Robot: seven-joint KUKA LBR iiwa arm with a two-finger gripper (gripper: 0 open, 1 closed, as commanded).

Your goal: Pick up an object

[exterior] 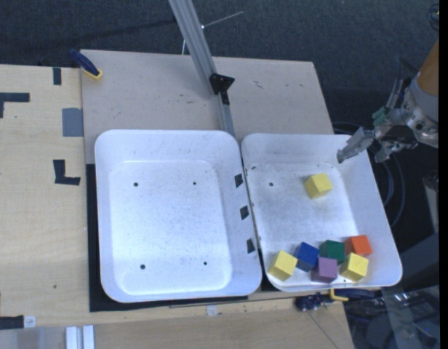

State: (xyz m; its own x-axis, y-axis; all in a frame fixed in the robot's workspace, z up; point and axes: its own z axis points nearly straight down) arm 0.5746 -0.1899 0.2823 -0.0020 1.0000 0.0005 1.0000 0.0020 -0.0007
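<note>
In the camera view we find the gripper (353,150) at the upper right corner of the right bin (369,187), above the rim, carrying nothing that we can see; whether the tool is spread or pressed together we cannot tell, because it is small and seen at a slant. The most accessible object is the lone yellow cube (318,186), which lies in the upper half of the right bin, nearer the right wall than the left and well apart from all other pieces. We judge it light, rigid and not fragile, probably wood or plastic, with flat faces that offer firm purchase; we recommend closing on two opposite side faces, aligned square to them, since the cube sits slightly rotated against the bin walls. It is plain yellow, matte, with crisp edges. Along the bottom edge of the same bin a cluster is packed together: a second yellow cube (283,265), a blue cube (307,256), a green cube (332,251), a purple cube (326,268), an orange cube (360,245) and a third yellow cube (355,267) near the bottom right corner. These touch or nearly touch, leaving little room for entry between them. The left bin (108,195) adjoins the right bin along their shared middle edge.
</note>
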